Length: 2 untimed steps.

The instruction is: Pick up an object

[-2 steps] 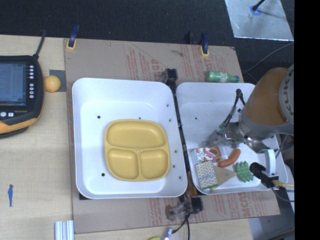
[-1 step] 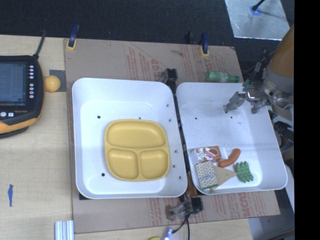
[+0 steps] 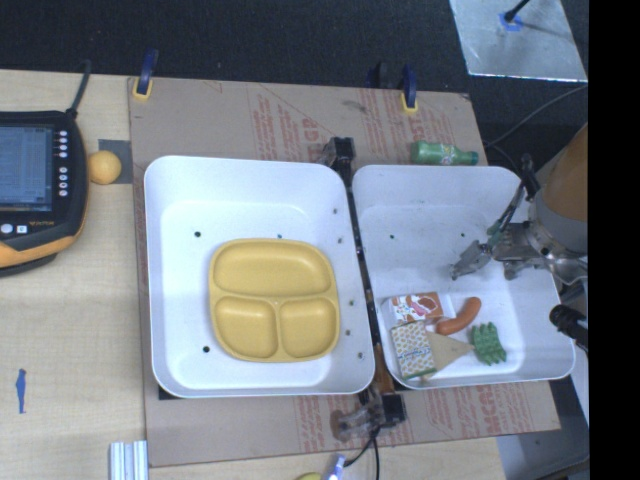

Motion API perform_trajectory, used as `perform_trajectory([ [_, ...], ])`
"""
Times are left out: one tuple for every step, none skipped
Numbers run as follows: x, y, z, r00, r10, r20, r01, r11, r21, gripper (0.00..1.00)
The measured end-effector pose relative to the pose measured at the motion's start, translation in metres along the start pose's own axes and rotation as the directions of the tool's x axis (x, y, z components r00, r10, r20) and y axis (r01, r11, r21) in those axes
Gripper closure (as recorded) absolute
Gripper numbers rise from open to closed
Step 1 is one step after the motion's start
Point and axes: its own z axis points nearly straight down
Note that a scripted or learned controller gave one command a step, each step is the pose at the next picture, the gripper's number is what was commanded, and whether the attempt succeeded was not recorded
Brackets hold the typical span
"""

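Observation:
My gripper (image 3: pixel 478 258) hovers over the right side of the right bin (image 3: pixel 420 208), reaching in from the right edge. Nothing is visibly held in it. Just below it, in the bin's front part, lie an orange-red sausage (image 3: pixel 459 315), a green toy (image 3: pixel 488 344), a red and white carton (image 3: pixel 415 308), a patterned pack (image 3: pixel 411 351) and a tan wedge (image 3: pixel 452 351). The sausage is the closest of these to the gripper, a little below and to its left.
A yellow divided plate (image 3: pixel 273 299) sits in the left bin (image 3: pixel 160 268). A green bottle (image 3: pixel 444 153) lies on the cardboard behind the right bin. A control pendant (image 3: pixel 35 188) and a yellow ball (image 3: pixel 104 166) are at far left.

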Motion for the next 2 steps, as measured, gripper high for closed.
perform_trajectory([
  [0.075,0.102,0.049,1.000,-0.001,-0.001,0.001,1.000,-0.001,0.00],
  [-0.007,0.120,-0.034,1.000,0.002,0.001,-0.002,1.000,-0.005,0.00],
])
